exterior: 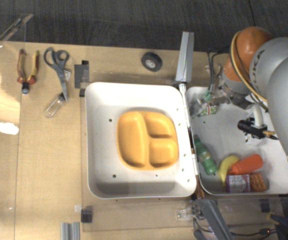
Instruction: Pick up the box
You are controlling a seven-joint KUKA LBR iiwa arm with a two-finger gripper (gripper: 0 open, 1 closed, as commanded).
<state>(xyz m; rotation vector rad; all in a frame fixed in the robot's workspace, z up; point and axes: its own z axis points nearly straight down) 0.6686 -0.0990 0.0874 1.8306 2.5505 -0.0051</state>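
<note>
purple and orange cardboard marked the box (246, 182), which lay flat at the near end of the right bin (224, 134), close against its near wall. just behind it an orange-red carrot-like piece (249, 163) lay along the box's far edge, touching it or nearly so. a yellow banana (226, 165) curled beside the box's left end. a green bottle (204, 157) lay further left, along the bin's inner wall. the gripper (207, 105) hung over the far left corner of that bin, well apart from the box. whether it was released or clenched could not be told from this view.

judged from this, the step in hand was the approach. to do it well, the arm would need to travel to the near end of the bin and centre over the box. the wrist would then need to turn so that the closing line crossed the box's short side. a straight descent looked best, since the carrot-like piece and the banana crowded two sides and the wall a third. a slanted entry risked nudging a neighbour or pinching one along with the box.

the left bin (104, 134) with its yellow divided tray (147, 138) played no part. neither did the scissors (59, 66) and pliers (26, 69) far off on the worktop (44, 159).
</note>
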